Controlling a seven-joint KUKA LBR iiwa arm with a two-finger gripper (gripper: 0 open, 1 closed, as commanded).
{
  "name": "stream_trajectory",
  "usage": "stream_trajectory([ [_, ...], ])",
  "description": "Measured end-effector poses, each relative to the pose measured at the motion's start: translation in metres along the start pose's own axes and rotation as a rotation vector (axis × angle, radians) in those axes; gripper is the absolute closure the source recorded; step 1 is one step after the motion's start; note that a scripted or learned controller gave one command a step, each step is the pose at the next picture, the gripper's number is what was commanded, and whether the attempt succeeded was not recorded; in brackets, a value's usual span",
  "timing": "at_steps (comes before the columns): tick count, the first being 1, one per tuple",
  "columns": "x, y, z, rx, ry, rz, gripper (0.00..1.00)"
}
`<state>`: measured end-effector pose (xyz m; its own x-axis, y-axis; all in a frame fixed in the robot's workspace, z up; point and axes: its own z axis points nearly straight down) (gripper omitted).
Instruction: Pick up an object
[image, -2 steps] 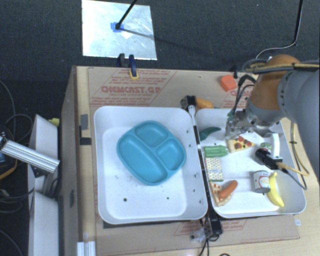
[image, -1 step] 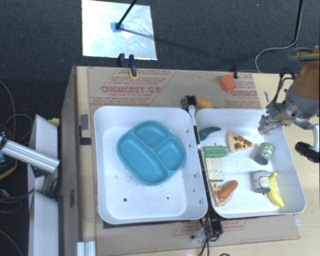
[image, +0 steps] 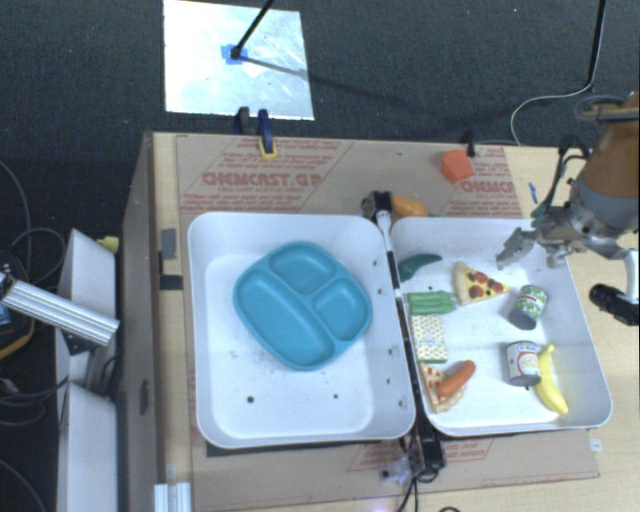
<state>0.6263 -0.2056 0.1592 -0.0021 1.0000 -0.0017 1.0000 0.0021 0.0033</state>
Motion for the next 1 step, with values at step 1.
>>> stream_trajectory([
  [1, 0.0091, -0.0353, 0.0503, -0.02, -0.006, -0.003, 0.0],
])
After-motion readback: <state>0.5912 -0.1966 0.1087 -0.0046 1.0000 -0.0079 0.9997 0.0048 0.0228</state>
